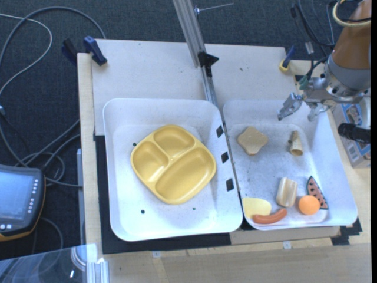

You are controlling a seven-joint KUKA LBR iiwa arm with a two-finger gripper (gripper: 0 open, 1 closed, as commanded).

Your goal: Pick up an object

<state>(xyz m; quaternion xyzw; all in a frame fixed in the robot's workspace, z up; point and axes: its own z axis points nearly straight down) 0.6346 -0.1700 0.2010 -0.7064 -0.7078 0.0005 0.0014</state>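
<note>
White plastic forms the two shallow bins we see side by side on the bench, viewed from above at a slant. Nearest us, along the front edge of the right bin (336, 158), lie a pale yellow piece (257, 206), a red-orange sausage (270, 217) touching it, a tan cylinder (286, 191), an orange ball (308, 205) and a watermelon slice (316, 193) just beside the ball. Further back in that bin we find a tan bread-shaped piece (252, 140) and a small beige cone (295, 143), well apart from the front group. In the left bin (118, 158) sits a yellow divided plate (173, 163), with three compartments and nothing in them. Beyond, at the back right, the grey arm with its orange band reaches in. Its gripper (300, 109) hangs over the far rim of the right bin, above the cone, its two fingers spread apart with nothing between them.
</note>
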